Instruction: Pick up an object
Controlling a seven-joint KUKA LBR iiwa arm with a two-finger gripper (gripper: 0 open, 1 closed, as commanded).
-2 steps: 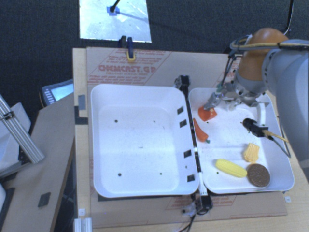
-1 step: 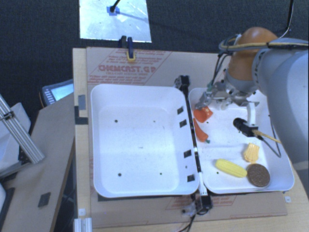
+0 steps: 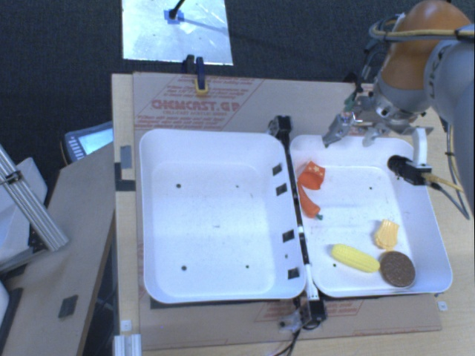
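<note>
I see four objects, all in the right bin (image 3: 438, 254): one orange-red piece (image 3: 311, 176) near the bin's far left corner with a red strip (image 3: 307, 202) running down from it along the divider, one yellow corn cob (image 3: 355, 258) lying near the front, one small pale yellow piece (image 3: 386, 234) just behind and to the right of the cob, and one brown round disc (image 3: 398, 269) at the front right, close beside the cob's end. The left bin (image 3: 159, 154) sits alongside, the two meeting at a black hinged strip (image 3: 291, 199).

My arm (image 3: 419, 47) comes in from the right, orange band up high, wrist bent down over the far edge of the right bin. The claw (image 3: 335, 133) hangs above that far rim, well apart from every object and grasping nothing; I cannot tell from here whether it is released or clenched.

Both bins rest on a cardboard sheet (image 3: 223, 99) on the counter (image 3: 89, 199).
</note>
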